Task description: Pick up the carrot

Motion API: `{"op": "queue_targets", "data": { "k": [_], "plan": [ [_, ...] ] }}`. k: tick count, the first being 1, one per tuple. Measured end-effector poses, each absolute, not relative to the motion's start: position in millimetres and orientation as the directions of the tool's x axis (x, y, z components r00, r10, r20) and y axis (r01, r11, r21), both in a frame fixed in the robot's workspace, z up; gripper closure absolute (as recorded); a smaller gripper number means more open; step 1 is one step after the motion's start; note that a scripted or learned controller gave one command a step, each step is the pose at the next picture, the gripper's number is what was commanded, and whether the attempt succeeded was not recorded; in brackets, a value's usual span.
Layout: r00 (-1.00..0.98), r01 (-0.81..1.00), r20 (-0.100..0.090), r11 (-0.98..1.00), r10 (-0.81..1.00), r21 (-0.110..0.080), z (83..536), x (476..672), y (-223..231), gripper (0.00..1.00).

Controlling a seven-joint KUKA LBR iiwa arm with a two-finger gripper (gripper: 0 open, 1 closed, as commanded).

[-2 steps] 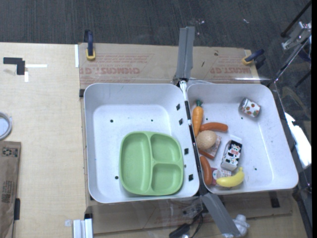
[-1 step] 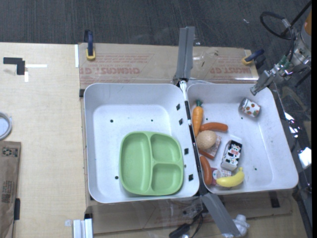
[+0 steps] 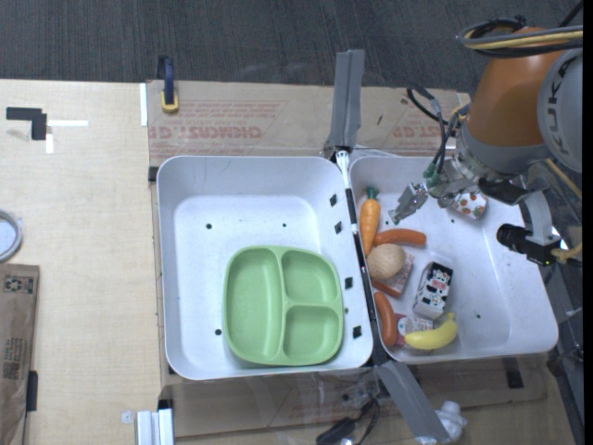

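Carrot [image 3: 369, 222] is seen just left of the parted, unladen gripper [image 3: 408, 202], its long axis running top to bottom along the bin wall [image 3: 355, 248].

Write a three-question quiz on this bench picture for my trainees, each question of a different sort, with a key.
1. True or false: the carrot lies in the green divided plate.
2. Which lies nearest the right bin's front edge? A) carrot B) banana C) sausage
3. Fill in: the claw hangs over the ___ bin.

Key
1. False. The carrot lies in the right bin, along its left wall.
2. B. The banana lies at the front, the carrot towards the back.
3. Right. The claw is above that bin, beside the carrot's leafy end, with nothing seen in its grip.
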State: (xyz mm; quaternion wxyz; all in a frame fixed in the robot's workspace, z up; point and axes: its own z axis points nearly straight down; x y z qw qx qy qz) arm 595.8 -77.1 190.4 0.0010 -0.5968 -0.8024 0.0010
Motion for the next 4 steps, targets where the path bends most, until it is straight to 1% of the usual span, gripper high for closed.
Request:
{"op": "queue_targets", "data": {
  "k": [1,2,3,4],
  "plan": [
    [-0.182,0.983,-0.001,0.182,0.983,-0.001,191,625.8,-86,0.00],
    [-0.293,0.956,-0.001,0.293,0.956,0.000,94,639.5,-135,0.00],
    [-0.380,0.925,0.000,0.380,0.925,-0.001,192,580.0,-39,0.00],
    [-0.589,0.808,0.000,0.589,0.808,0.000,127,497.7,-100,0.00]
  ]
}}
